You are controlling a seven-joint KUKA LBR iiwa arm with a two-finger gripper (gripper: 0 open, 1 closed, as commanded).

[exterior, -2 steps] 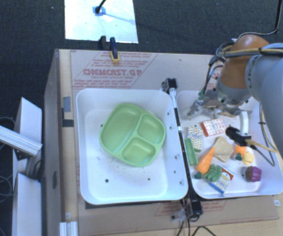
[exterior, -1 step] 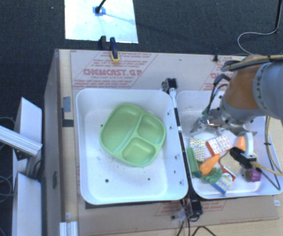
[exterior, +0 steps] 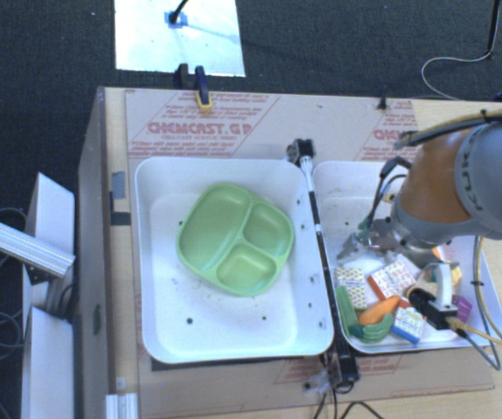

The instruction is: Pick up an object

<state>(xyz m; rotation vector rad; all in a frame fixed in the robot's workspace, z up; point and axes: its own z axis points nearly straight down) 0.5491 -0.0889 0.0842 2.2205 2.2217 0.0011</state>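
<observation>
The likeliest things to be picked are lying in a heap at the lower end of the right bin (exterior: 493,308), in the lower right of the frame: an orange carrot-shaped piece (exterior: 378,311), a green pod-like piece (exterior: 347,307) beside it, small patterned cards or boxes (exterior: 393,278) with red and white print, and a blue-and-white block (exterior: 409,324) at the bottom edge of the pile. They are looking like light plastic and card toys, smooth and hard, some flat and some rounded. The carrot's long axis is running roughly left to right with a slight upward slant toward the right.

The hand (exterior: 366,238) is hanging low over the same bin, at the pile's upper left, so the heap is lying just below and to the right of it in the picture. Its tip is dark metal among cables, and whether it is parted or pinching anything I cannot tell; nothing is showing plainly in its grip. The grey arm (exterior: 473,186) with its orange band is reaching in from the right edge above the pile.

Further left, the other bin (exterior: 159,260) is carrying a pale green divided plate (exterior: 236,238), glossy, with three wells. Both bins are sitting on a desk (exterior: 233,120) covered in printed brown card.
</observation>
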